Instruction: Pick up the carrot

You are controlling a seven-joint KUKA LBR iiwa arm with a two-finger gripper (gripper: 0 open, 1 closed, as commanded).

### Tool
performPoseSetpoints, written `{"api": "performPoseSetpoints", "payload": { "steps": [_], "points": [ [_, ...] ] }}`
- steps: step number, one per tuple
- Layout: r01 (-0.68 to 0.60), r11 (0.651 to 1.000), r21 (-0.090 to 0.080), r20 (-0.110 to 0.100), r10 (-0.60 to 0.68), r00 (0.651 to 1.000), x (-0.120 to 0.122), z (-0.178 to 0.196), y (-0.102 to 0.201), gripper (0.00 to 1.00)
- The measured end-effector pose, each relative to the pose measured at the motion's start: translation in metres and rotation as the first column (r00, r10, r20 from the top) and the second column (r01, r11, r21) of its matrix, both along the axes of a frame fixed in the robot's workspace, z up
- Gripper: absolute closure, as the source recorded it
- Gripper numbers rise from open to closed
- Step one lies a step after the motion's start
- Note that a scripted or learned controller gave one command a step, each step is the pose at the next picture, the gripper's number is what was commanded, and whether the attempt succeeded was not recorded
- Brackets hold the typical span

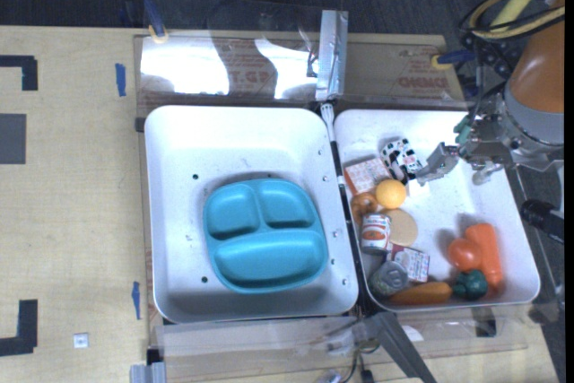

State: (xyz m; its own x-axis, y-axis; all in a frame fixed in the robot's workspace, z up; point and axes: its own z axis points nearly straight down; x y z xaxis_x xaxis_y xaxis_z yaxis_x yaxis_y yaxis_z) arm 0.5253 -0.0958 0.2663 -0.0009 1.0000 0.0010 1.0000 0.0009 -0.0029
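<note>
Fingers [429, 168] look spread apart with nothing between them; two-finger grey gripper [457, 169] hangs over the back half of the right shallow white bin [529, 282], near a small black-and-white toy [399, 155]. Target: long slim orange carrot [421, 292], lying flat along the front wall of that bin, well apart from the gripper. Risks, as judged: the carrot sits just beside a grey round tin [390, 278] on one end and a dark green lump [469, 285] on the other, with the bin wall close behind, so a descending finger may strike the wall or a neighbour and nudge the carrot aside. A chunky orange-red vegetable [475, 248] of similar colour lies near; it could be grabbed by mistake. A flat, rounded carrot may also roll out of a pinch. Count: two white bins; one blue compartment tray [265, 233] in the left bin [170, 193]; one carrot, one orange-red vegetable, one green lump, one grey tin, one yellow-orange ball [390, 193], one red-and-white can [375, 233], one tan disc [405, 229], two small red-and-white packets, roughly.
</note>
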Motion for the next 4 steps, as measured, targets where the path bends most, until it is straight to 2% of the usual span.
{"api": "performPoseSetpoints", "payload": {
  "steps": [1,2,3,4],
  "points": [
    [0.060,0.998,0.000,-0.007,-0.060,0.998,0.023,-0.086,0.063,0.00],
    [-0.039,0.999,-0.003,0.005,0.039,0.999,0.075,-0.082,0.023,0.00],
    [-0.038,0.999,0.000,0.002,0.038,0.999,0.070,-0.082,0.031,0.00],
    [0.028,1.000,-0.001,0.000,-0.028,1.000,-0.047,-0.082,0.009,0.00]
  ]
}}
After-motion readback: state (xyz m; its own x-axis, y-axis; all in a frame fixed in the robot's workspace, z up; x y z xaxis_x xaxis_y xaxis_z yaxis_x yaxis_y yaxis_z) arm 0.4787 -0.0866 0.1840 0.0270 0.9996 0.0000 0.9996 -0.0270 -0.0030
